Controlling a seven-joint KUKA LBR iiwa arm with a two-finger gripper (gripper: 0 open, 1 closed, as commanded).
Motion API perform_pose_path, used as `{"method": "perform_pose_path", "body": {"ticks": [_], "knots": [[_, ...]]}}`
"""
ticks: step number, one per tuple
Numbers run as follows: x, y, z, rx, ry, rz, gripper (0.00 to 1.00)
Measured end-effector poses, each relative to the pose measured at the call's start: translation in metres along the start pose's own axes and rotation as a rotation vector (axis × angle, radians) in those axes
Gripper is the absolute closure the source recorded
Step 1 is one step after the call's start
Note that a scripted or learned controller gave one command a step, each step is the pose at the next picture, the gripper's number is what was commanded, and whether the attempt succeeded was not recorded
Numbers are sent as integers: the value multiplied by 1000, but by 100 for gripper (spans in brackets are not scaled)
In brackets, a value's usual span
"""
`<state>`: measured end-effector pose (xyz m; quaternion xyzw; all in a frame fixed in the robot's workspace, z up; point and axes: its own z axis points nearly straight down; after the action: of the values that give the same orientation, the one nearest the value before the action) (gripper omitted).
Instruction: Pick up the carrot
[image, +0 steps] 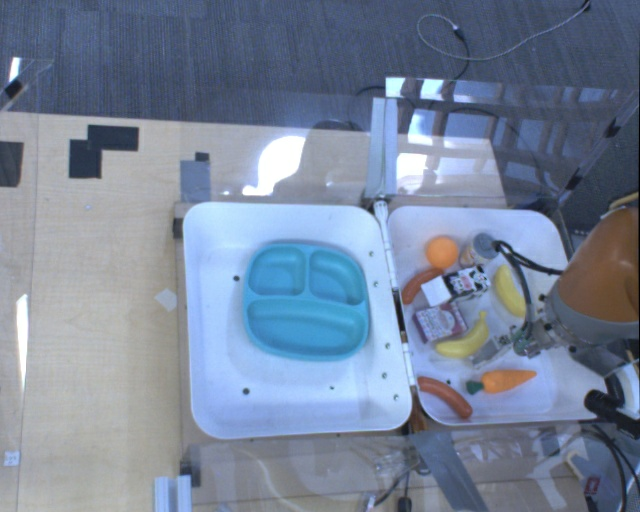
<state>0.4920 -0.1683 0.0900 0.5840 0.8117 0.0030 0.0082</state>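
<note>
Pale wood covers the desk (90, 320), with dark carpet beyond its far edge and clear panels standing around the work area. Two shallow white bins sit side by side on it. Inside the left bin (215, 400) lies a blue divided plate (305, 300), roughly in the middle. Over the right bin (560, 400) reaches the arm (605, 290), grey with an orange band, coming in from the right edge.

That right bin is crowded with toy food. Two yellow bananas lie there, one (509, 291) near the arm and one (463, 343) nearer the middle. A red sausage (443, 396) rests by the near rim, another reddish one (418, 284) by the left wall. An orange ball (442, 250) sits toward the far side, with small boxes (440, 322) just beside the middle banana.

The carrot (505, 381) lies flat on the bin floor near the front, its green top pointing left, just below the pincer (524, 341). Whether the pincer is spread or closed cannot be made out; nothing shows between its fingers.
</note>
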Motion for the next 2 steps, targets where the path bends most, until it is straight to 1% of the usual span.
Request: {"method": "perform_pose_path", "body": {"ticks": [1,2], "knots": [[3,3,-1,-4,-2,-530,0],[7,5,-1,-4,-3,-871,0]]}}
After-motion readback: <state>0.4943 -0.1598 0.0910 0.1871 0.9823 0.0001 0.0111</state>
